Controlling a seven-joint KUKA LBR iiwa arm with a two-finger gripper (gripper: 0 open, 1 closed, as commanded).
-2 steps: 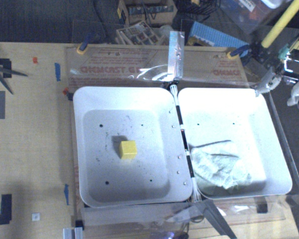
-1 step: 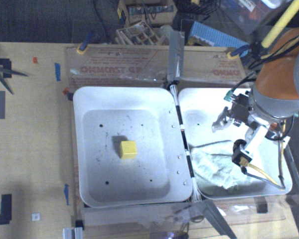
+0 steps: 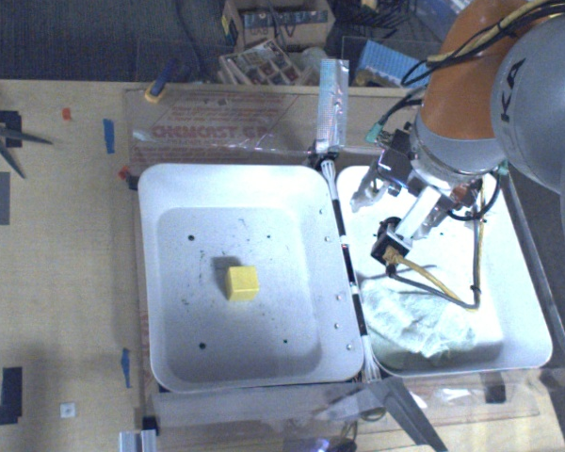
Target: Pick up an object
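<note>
A small yellow cube lies near the middle of the left bin, alone on its grey-white floor. A crumpled pale, greenish-white sheet lies in the front part of the right bin. My gripper hangs over the rear left part of the right bin, close to the divider between the bins. Its fingers stand apart, open, with only bin floor showing between them. It is behind the crumpled sheet and well to the right of the cube.
A yellow and black cable loops from the wrist down over the right bin. A clear plastic panel lies behind the left bin. Shelves and clutter stand beyond the bench's far edge.
</note>
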